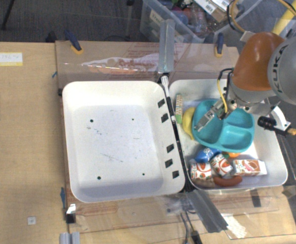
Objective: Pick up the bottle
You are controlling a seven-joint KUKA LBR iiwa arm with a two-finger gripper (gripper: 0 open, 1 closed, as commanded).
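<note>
Well, nothing's lifted yet: the gripper (208,119) hangs over the teal bowl (229,131), pincer state I cannot tell, with the bottle (216,165) lying nearby in the right bin (277,159).

you see two bins side by side. the right bin (275,154) holds a bowl (229,131), with small cartons (228,168) lying in front of it.

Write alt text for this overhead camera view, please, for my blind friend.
A grey and orange robot arm reaches into the right white bin, its gripper over a teal bowl among a yellow item and red-and-white packages. The left bin sits beside it on a wooden bench.
</note>
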